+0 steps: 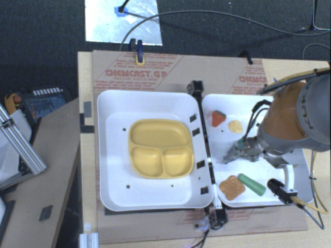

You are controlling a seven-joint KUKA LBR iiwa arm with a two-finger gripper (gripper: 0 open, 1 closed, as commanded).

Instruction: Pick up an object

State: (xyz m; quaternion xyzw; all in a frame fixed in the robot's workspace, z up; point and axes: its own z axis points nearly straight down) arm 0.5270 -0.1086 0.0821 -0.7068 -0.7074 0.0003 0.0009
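In the right bin [243, 103] lie a red strawberry-like piece [219, 118], a small pale yellow piece [235, 126], a tan brown flat piece [231, 187] and a green cylinder [251, 184]. My gripper [231, 156] reaches in from the right and hovers low over the middle of that bin, left of the arm's grey and orange wrist. It sits above the tan piece and below the yellow one, touching neither as far as I can see. Nothing shows between its tips.
The left bin [111, 138] holds a yellow three-compartment tray [158, 148]. A black divider strip [202, 138] runs between the two bins. Cardboard lies under both bins, and clutter sits off the bench at the left.
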